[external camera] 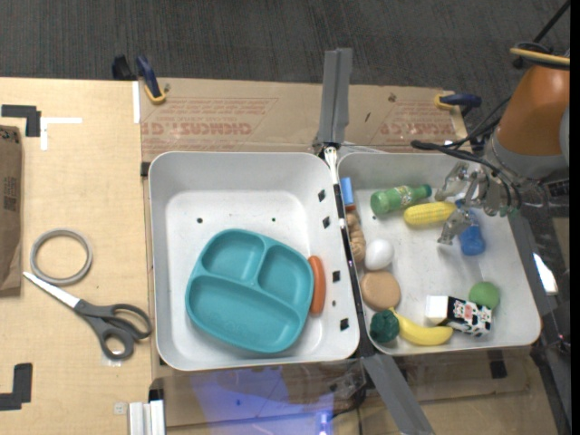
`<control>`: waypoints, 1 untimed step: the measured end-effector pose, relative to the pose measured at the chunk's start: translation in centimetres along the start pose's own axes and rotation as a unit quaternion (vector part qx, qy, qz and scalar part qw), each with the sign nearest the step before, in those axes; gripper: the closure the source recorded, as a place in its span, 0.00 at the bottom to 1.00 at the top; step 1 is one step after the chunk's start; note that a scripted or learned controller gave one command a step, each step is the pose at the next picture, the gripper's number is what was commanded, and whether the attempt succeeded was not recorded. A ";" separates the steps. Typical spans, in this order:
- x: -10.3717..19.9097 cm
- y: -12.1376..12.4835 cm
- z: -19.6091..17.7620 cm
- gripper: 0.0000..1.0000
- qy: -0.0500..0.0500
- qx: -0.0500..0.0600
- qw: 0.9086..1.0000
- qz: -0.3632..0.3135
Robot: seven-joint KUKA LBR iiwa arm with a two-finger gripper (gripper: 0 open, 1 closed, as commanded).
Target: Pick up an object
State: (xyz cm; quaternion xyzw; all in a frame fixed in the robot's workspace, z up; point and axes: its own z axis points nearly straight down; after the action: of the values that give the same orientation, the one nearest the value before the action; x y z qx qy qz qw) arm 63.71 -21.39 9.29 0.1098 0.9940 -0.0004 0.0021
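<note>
Camera view from above: the gripper point(458, 217) is seen hanging over the upper right part of the right bin point(530, 333), its metal fingers point(449, 229) pointing down and parted. Nothing is held between them. Just below and to the right of the fingertips a small blue object point(471, 240) is seen on the bin floor, close beside the gripper but not gripped. Immediately left of the gripper a yellow corn-like piece point(428, 213) is laid, and beyond it a green bottle point(399, 198) on its side. Further left and lower, a white egg point(378, 254) and a tan round piece point(381, 290) are placed, with a dark green piece point(384, 326) and a banana point(424, 332) nearer the front wall. Below the gripper a green ball point(484, 294) and a black-and-white box point(470, 315) are found. Well to the left, the left bin point(172, 198) is occupied by a teal divided plate point(249, 288) with an orange piece point(317, 284) against its right edge. Scissors point(95, 314) and a tape roll point(61, 255) are laid on the bench outside the bins.
</note>
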 end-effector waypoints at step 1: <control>-0.2 0.0 -1.1 1.00 -0.003 0.001 1.000 -0.001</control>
State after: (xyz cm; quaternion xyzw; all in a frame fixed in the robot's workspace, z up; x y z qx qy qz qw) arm 63.88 -21.38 10.39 0.1090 0.9940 -0.0014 0.0052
